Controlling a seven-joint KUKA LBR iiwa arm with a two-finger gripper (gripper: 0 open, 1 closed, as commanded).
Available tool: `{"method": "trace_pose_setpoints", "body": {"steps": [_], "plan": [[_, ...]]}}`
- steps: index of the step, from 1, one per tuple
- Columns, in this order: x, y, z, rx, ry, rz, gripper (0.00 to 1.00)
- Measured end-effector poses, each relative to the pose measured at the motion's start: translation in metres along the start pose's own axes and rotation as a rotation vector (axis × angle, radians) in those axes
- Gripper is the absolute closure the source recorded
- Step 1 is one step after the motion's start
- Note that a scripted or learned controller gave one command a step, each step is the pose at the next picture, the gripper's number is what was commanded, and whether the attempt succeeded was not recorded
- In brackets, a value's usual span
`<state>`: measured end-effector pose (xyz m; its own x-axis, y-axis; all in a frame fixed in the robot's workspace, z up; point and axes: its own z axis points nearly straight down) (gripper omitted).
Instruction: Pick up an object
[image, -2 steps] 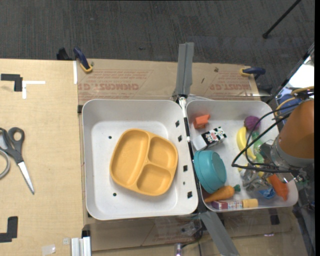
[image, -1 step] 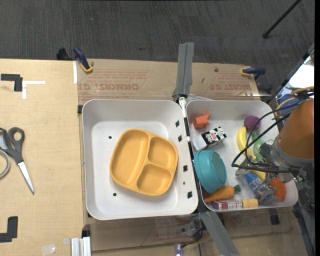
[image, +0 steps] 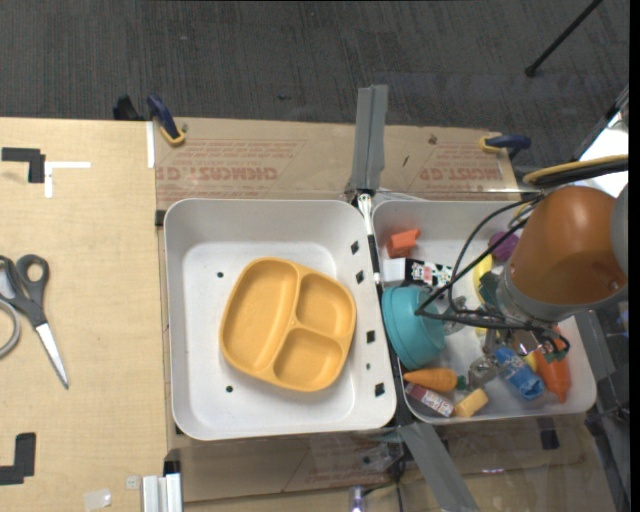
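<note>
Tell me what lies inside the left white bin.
The left bin holds one yellow divided plate with three compartments, nothing in them. Whatever lies beneath the plate is covered and cannot be seen.

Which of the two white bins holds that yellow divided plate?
The left bin holds the yellow plate. The right bin, where the arm reaches in, holds a clutter of small toys instead.

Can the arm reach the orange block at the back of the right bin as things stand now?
Probably yes. The orange block lies uncovered near the right bin's far wall, with nothing on top, and the arm hangs over that same bin.
</note>
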<state>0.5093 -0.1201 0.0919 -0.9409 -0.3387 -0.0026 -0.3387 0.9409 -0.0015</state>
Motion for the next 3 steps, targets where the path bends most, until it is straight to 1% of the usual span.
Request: {"method": "trace_pose_setpoints", "body": {"steps": [1, 2, 3], "plan": [[-0.08, -0.006, -0.001, 0.0, -0.003, 0.033, 0.0], [-0.01, 0.022, -0.001, 0.001, -0.002, -0.052, 0.0], [-0.065, -0.04, -0.01, 0.001, -0.004, 0.041, 0.0]]}}
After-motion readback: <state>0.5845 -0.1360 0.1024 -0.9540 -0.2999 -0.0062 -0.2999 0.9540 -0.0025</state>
